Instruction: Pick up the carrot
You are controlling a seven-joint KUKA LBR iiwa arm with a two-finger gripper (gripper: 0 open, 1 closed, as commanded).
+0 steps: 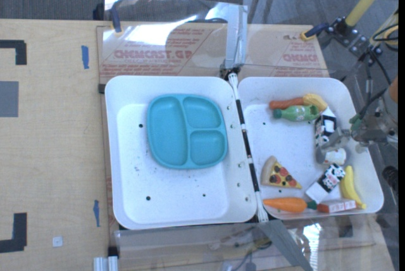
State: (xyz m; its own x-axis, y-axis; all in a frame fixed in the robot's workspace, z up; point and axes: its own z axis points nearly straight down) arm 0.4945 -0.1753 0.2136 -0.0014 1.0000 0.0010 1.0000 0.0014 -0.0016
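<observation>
Camera view: risk is a wrong grab. The carrot (285, 204) lies by the right bin's (361, 105) front wall, crowded by a cow-print carton (330, 178); a similar orange piece (288, 103) sits far side. Gripper (330, 148) hangs mid-bin btwn them, arm in from right; can't tell if claw's released or clenched.

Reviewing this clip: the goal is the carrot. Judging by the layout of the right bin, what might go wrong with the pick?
1. Two carrot-like toys lie in the right bin: one at the near edge and one at the far side, so the program may go for either.
2. The far one touches a green bottle; a grasp may catch both.
3. The near one lies against the bin wall beside a red-and-white carton, leaving little room for the jaws.
</observation>
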